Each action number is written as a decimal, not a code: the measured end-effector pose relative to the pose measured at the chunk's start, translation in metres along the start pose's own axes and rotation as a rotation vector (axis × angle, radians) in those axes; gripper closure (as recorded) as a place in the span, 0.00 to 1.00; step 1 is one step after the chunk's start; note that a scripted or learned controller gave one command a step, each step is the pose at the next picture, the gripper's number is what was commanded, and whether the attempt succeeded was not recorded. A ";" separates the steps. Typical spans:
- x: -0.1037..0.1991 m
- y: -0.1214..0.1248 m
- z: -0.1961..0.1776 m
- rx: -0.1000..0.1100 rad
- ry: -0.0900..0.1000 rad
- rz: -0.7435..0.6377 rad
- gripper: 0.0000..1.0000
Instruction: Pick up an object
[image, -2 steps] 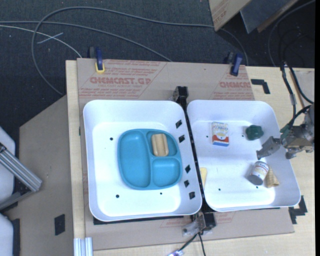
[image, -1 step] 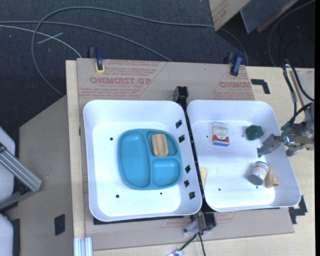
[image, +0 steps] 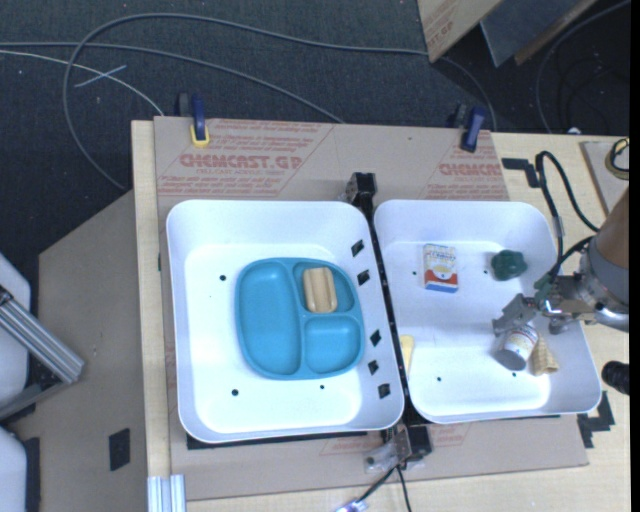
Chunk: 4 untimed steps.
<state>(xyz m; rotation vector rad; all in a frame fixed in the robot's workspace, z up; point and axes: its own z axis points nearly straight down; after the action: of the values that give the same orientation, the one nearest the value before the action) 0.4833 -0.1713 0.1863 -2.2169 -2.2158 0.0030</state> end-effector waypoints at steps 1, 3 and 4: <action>-0.004 -0.001 0.043 0.000 0.000 0.000 0.00; -0.004 0.000 0.082 -0.007 -0.002 0.000 1.00; -0.002 0.003 0.039 -0.011 -0.005 -0.001 1.00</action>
<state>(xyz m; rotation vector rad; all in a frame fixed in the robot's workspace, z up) 0.4861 -0.1736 0.1470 -2.2236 -2.2253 -0.0034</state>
